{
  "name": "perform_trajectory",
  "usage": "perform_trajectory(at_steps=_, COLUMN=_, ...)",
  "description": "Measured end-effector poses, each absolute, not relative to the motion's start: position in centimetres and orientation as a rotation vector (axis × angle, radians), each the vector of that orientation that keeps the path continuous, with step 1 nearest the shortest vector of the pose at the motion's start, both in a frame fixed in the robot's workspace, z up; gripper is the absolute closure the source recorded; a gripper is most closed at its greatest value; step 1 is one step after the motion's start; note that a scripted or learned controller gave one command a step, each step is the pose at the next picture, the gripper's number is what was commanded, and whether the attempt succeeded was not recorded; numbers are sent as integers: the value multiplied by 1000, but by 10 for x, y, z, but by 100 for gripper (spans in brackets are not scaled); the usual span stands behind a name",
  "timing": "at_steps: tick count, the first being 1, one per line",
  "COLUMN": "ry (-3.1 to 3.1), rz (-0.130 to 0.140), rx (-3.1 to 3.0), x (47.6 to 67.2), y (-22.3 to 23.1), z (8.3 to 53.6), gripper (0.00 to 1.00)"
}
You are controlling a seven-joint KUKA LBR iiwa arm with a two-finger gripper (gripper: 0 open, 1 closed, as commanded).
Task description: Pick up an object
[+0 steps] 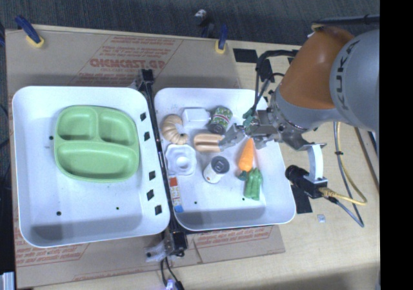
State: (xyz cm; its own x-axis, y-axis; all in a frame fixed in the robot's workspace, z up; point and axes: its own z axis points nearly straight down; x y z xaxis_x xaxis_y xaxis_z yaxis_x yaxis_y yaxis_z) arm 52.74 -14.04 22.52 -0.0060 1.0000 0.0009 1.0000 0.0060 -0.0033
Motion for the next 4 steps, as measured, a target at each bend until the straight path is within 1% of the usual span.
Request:
perform_trajectory(at_steps=1, ry=-2227, rz=-1, rx=-2215, x=519, y=-164, z=114, gripper=0)
perform_trajectory(at_steps=2, ry=-2228, rz=3, rx=-2210, x=484, y=-112, z=91, gripper=0)
perform_trajectory(at_steps=3, ry=-2235, rz=3, rx=-2205, x=485, y=-112, z=102, gripper=100)
perform_trajectory(at_steps=4, ry=-2232, rz=-3, rx=-2217, x=478, y=-87, z=252, gripper=100)
